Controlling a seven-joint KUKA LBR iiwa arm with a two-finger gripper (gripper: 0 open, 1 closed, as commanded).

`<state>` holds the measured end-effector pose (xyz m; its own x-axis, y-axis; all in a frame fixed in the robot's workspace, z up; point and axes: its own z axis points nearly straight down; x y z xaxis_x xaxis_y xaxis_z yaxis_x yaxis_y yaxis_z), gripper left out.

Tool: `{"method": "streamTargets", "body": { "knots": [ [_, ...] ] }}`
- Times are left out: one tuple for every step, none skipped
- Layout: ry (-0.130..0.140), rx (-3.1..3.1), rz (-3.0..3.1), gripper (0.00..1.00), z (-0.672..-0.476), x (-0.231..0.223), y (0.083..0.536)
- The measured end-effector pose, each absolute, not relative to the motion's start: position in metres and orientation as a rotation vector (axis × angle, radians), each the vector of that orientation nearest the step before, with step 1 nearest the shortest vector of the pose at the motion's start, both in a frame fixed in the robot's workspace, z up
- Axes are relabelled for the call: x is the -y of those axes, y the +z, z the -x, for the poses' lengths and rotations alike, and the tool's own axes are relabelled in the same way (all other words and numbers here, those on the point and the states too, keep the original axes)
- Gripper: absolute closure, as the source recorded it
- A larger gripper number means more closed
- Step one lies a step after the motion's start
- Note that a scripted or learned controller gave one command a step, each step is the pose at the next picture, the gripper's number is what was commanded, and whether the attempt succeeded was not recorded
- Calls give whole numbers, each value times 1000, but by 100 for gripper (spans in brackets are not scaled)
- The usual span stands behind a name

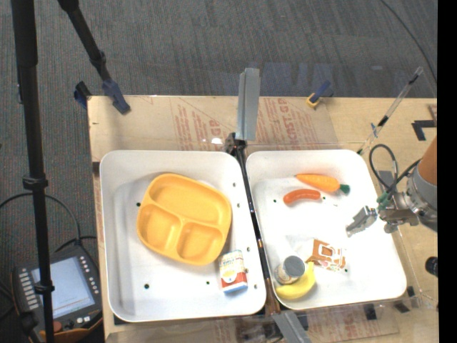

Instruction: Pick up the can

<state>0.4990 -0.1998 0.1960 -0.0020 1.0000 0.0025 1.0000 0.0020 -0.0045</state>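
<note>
Currently claw [363, 220] over right bin [389, 277], nothing gripped, finger spread unclear. Can [290, 268] upright near front, touching banana [300, 286].

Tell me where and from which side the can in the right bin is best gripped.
The can seems to stand upright near the right bin's front-left corner, its round top facing the camera. Probably best to come straight down and close on its curved sides. The banana hugs its front and right, so set the jaws where they miss it.
</note>
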Motion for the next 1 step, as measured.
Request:
{"method": "streamTargets", "body": {
  "knots": [
    [1,2343,2089,0,-487,119,103]
  ]
}}
